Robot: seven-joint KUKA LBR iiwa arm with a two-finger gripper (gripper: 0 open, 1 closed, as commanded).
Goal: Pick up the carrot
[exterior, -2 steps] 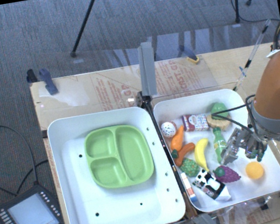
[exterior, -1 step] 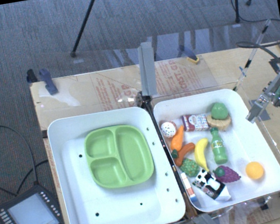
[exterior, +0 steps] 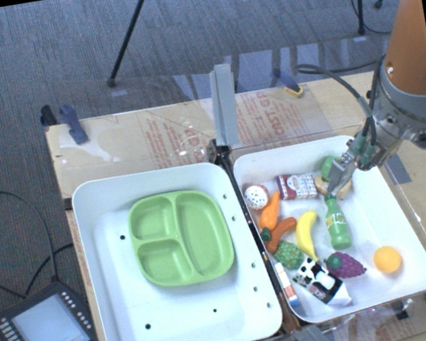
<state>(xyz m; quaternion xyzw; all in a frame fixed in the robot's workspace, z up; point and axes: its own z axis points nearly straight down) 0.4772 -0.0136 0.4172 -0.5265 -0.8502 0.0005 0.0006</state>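
1. The gripper [exterior: 346, 171] hovered over the right bin [exterior: 410, 233], approach step; whether it was open or grasping anything could not be told.
2. The carrot [exterior: 269, 211] lay well to its left, beside the white ball [exterior: 256, 195].
3. Its long axis ran diagonally, narrow tip toward upper right; the next move likely needed leftward travel, then descent.

Dark grey carpet [exterior: 16, 70] surrounds the bench [exterior: 150, 136]; thin black stand legs [exterior: 128, 37], perhaps tripods, cross behind it.
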